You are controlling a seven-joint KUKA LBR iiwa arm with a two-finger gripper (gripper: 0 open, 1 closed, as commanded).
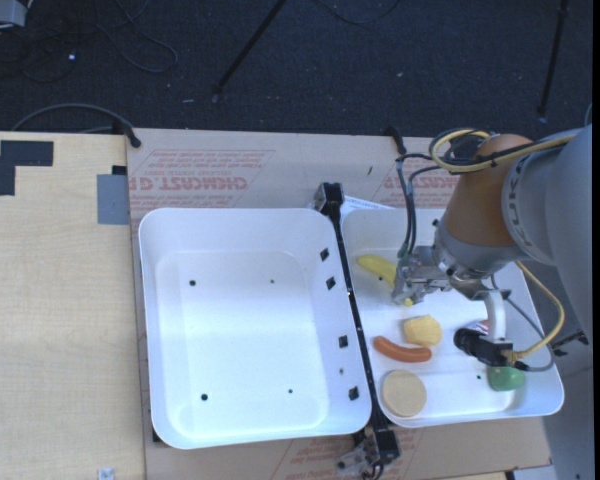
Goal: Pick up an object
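While your grey arm [555,198] bends over the right-hand bin [460,408], its gripper [410,286] hangs low just to the right of a yellow banana [376,266], very near it. Whether the gripper is open or closed, you cannot tell. Toward the camera from the banana lie a yellow lump [421,329], then a reddish sausage [401,349], then a round tan disc [404,393]. A green piece [503,376] sits well to the banana's right, and the left-hand bin [240,318] lies to the banana's left.
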